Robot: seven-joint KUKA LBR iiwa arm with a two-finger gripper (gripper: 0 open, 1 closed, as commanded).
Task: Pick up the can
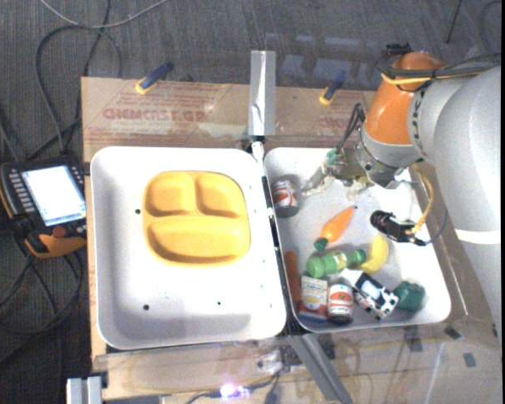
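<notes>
The can (284, 197) is small, with a red and white label and a silver top. It stands in the right bin (433, 310), at its upper left, close to the wall between the two bins. My gripper (332, 172) hangs over the bin's upper middle, a short way to the right of the can and slightly above it in the view. Nothing shows in its grasp. The grey arm with its orange band (393, 118) reaches in from the upper right.
An orange carrot (338, 222), a green bottle (332, 263), a banana (376, 252), a small jar (340, 301), a carton (313, 294) and a toy car (375, 296) crowd the right bin's lower half. The left bin (118, 310) holds a yellow divided tray (198, 217).
</notes>
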